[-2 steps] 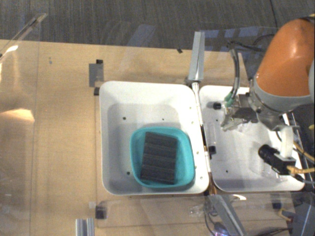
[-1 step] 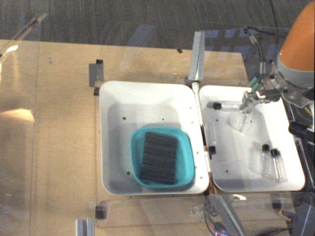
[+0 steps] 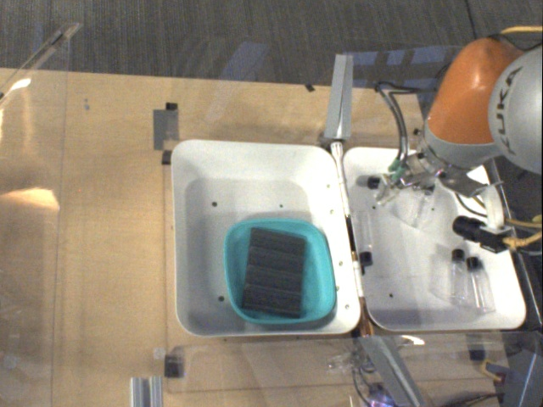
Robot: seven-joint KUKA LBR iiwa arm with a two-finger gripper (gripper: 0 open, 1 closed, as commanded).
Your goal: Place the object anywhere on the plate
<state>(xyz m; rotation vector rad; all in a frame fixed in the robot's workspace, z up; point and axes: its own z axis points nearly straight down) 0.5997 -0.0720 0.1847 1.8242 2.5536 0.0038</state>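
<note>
One dark grey ribbed block (image 3: 274, 271) is lying flat inside the teal plate (image 3: 321, 265) in the left bin (image 3: 199, 227) (its ridges crossing its width). Over the right bin (image 3: 407, 299), the gripper (image 3: 413, 179) is hanging; whether it is gaping or closed, I cannot tell.

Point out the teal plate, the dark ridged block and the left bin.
teal plate (image 3: 321, 270): camera view, right rim.
dark ridged block (image 3: 274, 271): camera view, middle of its top.
left bin (image 3: 199, 227): camera view, bare floor.

Grey carpet floor (image 3: 212, 15), light wooden bench (image 3: 85, 253), glare patch at left
</note>
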